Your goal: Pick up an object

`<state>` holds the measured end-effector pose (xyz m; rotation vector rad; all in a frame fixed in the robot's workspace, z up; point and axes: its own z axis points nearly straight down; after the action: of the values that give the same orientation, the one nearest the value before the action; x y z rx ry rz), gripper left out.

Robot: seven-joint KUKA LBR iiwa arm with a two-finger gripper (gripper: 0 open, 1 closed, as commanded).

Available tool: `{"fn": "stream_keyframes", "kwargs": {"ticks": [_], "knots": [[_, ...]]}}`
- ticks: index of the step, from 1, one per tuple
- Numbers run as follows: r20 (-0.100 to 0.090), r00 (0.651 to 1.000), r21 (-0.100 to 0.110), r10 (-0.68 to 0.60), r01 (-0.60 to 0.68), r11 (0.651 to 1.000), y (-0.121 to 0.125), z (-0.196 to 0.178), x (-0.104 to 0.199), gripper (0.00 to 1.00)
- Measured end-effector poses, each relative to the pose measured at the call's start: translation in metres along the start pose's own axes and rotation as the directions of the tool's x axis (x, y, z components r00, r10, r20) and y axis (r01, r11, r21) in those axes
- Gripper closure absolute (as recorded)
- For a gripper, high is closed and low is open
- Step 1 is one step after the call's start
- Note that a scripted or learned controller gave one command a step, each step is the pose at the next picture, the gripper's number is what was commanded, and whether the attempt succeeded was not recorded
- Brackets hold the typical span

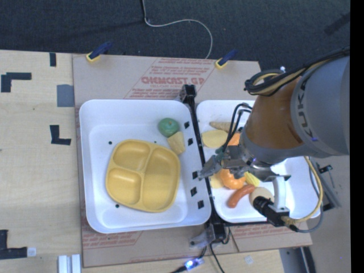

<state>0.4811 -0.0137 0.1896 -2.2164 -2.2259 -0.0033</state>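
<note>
Your arm reaches in from the right and hangs low over the right bin [301,206], its gripper [230,166] down among a small heap of toy food near that bin's left wall. I cannot tell how the tool stands, because the wrist covers it from above. Right beneath it lies an orange piece [229,180], rounded and probably hollow plastic, so judge it light, stiff and a little slick; take it across its narrower width so it does not squirt out sideways. Just beside it sits a sausage-shaped red-orange piece [239,195], which would want a pinch across its middle. A pale yellow slice [214,138] lies further up the bin, flat and harder to get under. In the left bin [91,152] you have a yellow divided plate [142,175], a green ball-like piece [168,126] and a yellow wedge [177,144] beside it, well apart from the tool.
</note>
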Motion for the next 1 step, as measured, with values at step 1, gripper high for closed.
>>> {"fn": "stream_keyframes", "kwargs": {"ticks": [1], "knots": [[-0.003, 1.000, -0.014, -0.009, 0.008, 1.000, 0.0046, -0.1468, 0.0731, 0.00]]}}
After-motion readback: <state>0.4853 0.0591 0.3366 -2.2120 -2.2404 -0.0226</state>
